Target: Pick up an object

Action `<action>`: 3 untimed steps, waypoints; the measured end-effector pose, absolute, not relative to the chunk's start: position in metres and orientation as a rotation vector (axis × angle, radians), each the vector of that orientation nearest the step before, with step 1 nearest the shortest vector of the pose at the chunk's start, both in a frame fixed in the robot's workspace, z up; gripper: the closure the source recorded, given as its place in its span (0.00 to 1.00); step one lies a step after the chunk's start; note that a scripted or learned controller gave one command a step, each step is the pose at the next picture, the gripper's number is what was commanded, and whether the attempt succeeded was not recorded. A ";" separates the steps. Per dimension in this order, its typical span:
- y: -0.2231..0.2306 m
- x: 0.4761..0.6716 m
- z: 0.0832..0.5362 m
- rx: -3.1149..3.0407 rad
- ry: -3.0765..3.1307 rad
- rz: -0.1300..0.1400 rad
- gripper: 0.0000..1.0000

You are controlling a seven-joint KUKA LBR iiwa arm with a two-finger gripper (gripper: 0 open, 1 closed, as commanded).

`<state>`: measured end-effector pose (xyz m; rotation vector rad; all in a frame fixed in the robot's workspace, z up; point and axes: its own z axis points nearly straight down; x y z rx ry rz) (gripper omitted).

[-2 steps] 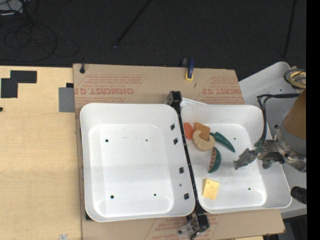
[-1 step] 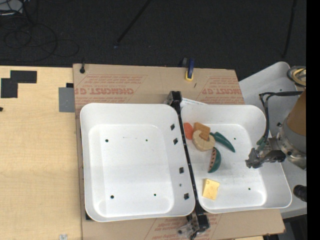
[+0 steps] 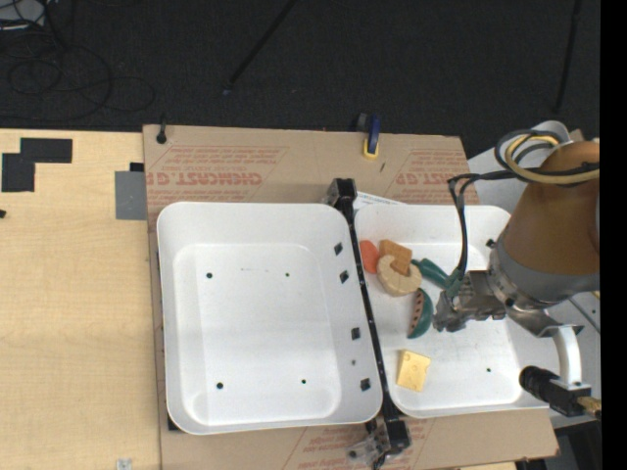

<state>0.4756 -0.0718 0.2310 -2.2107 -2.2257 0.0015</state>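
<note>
In the right bin (image 3: 490,385), a yellow block (image 3: 413,371) lies nearest, a green-edged curved piece (image 3: 421,312) runs near-to-far beside the gripper (image 3: 449,313), whose jaw state cannot be told, and a tan ring (image 3: 399,278) and orange ball (image 3: 368,255) lie farther.

Dark floor (image 3: 294,47) with cables (image 3: 59,67) behind a wooden bench (image 3: 69,311).

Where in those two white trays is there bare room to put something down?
The left tray is bare across its floor. In the right tray, bare floor lies beside the yellow block. It is crowded near the divider, around the orange piece, tan ring and tool.
</note>
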 end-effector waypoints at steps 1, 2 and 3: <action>-0.040 0.477 0.368 -2.220 -2.234 -0.014 1.00; 0.018 0.537 0.333 -2.213 -2.227 0.002 1.00; 0.070 0.561 0.409 -2.218 -2.230 -0.007 1.00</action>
